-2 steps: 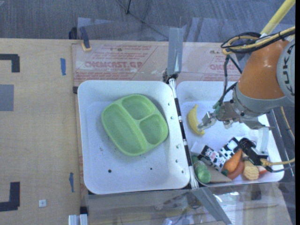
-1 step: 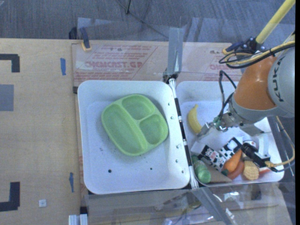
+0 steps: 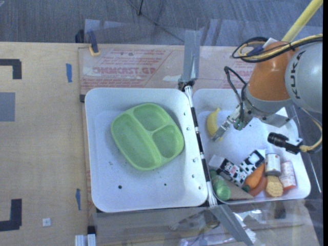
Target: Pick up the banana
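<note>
Hanging over the right bin [image 3: 302, 188], the gripper [image 3: 223, 129] points down and to the left, just beside the banana [image 3: 212, 122]. If its fingers are open or closed, I cannot tell. The banana lies in the upper left corner of this bin, near the wall between the bins. At the lower edge of the same bin lies a heap of small things: a carrot [image 3: 255, 177], a can [image 3: 272, 164], a green ball [image 3: 222, 189]. A green plate [image 3: 147, 135] rests in the left bin [image 3: 102, 188].
</note>
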